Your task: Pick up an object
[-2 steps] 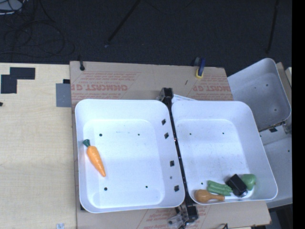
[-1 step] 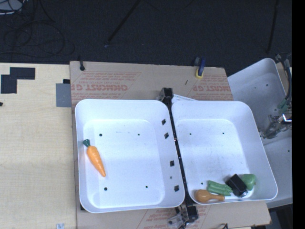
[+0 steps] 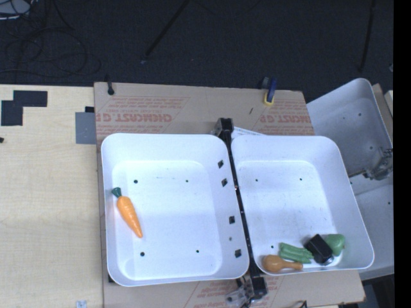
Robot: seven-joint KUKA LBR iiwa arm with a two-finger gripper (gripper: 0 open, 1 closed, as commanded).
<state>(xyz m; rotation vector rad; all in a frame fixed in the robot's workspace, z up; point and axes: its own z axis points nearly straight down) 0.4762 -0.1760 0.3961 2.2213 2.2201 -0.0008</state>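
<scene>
We risk multi-grab: black block touching green pods, orange gourd crowded in right bin corner; carrot hugs wall. Jaws: state unknown to us.

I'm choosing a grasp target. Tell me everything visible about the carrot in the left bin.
The toy carrot is orange with a small green top, smooth and plastic-looking. It lies flat on the floor of the left bin, near its left wall, green end toward the back, tip pointing forward and slightly right. Nothing else touches it.

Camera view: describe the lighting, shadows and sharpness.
Camera view: even, soft light, no hard glare on the white bins; the carrot casts a faint shadow; the floor behind the bench is dark; the picture is slightly soft, blurring the dark object.
</scene>
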